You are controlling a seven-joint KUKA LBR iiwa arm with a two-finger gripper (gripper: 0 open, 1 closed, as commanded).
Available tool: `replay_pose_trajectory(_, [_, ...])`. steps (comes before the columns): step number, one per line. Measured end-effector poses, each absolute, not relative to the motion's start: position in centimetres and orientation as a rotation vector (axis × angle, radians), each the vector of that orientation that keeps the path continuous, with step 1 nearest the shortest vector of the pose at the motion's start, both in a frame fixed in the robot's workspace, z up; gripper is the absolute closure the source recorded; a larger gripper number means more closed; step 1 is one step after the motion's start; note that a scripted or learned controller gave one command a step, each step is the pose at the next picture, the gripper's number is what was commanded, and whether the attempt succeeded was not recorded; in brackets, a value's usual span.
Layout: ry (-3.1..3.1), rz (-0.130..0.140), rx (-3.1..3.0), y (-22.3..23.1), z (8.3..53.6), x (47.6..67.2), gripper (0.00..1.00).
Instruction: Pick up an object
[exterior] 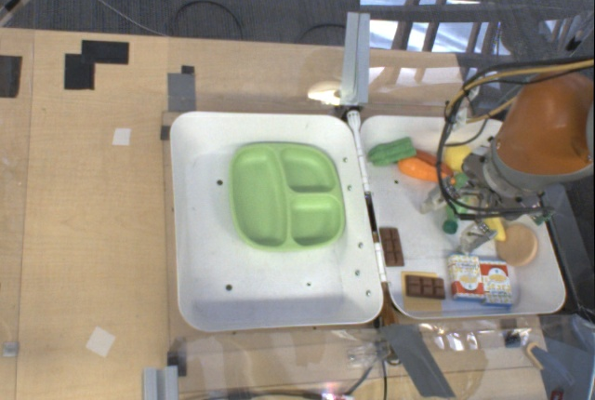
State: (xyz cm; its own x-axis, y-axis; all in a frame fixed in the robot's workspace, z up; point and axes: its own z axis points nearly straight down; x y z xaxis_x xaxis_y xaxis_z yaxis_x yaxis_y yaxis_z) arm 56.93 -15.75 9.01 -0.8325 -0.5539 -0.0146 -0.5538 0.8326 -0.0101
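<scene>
Orange carrot (417, 169) lies in the right bin (558, 291), long axis running left-right, just left of and above the jaws (474, 231) at centre right; whether these are wide or narrow, I cannot tell.

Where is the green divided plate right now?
The green divided plate lies in the middle of the left white bin, apart from the toy food in the right bin.
</scene>
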Motion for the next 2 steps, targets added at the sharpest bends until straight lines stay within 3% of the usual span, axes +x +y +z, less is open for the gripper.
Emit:
replay_pose_trajectory(1, [2.906, -0.004, -1.149, -9.5, 8.9, 61.6, 0.00])
replay_pose_trajectory(2, [2.936, -0.005, -1.077, -8.6, 8.9, 66.1, 0.00])
